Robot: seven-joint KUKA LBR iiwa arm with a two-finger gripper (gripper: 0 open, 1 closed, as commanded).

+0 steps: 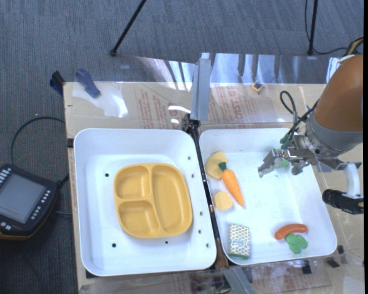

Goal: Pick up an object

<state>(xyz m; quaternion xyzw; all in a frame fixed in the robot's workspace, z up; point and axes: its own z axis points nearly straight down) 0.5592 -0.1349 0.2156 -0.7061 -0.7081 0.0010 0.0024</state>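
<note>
Carrot [232, 187] lies left in right bin [322, 222]; we read gripper [281, 162], hanging over bare floor w/ nothing between spread fingers, as positioned for approach.

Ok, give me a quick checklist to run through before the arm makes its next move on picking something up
1. Gripper over the right white bin: ok.
2. Gripper holding nothing: ok, no object shows between its fingers.
3. Targets within that bin: ok; orange toy carrot, red toy sausage, green toy broccoli, small patterned box.
4. Carrot free to grasp: not ok, it touches the pale yellow rounded piece.
5. Sausage isolated: not ok, broccoli sits against it.
6. Gripper above a target: not ok, it hangs over bare bin floor.
</note>
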